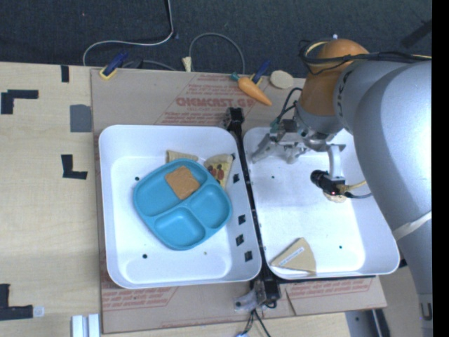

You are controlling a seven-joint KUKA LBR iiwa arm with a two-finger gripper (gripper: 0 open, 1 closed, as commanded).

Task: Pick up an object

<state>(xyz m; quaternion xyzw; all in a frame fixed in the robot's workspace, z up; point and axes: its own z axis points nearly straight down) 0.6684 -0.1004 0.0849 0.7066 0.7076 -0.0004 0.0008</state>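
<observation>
A tan wedge (295,256), shaped like a slice of bread or cheese with a pale crust edge, lies flat near the front edge of the right bin (351,223). Its long axis runs at a slant, the narrow tip pointing up and to the right, the broad end toward the divider between the bins. The tool (279,146) sits low over the far left corner of that bin, well apart from the wedge; whether it is spread or pressed together cannot be told. The left bin (119,188) holds a blue divided plate (184,206) carrying a brown square (183,182). Red print on the cardboard (203,97) covering the worktop reads partly "CHEMCAST". An orange carrot toy (252,90) rests on the cardboard.
</observation>
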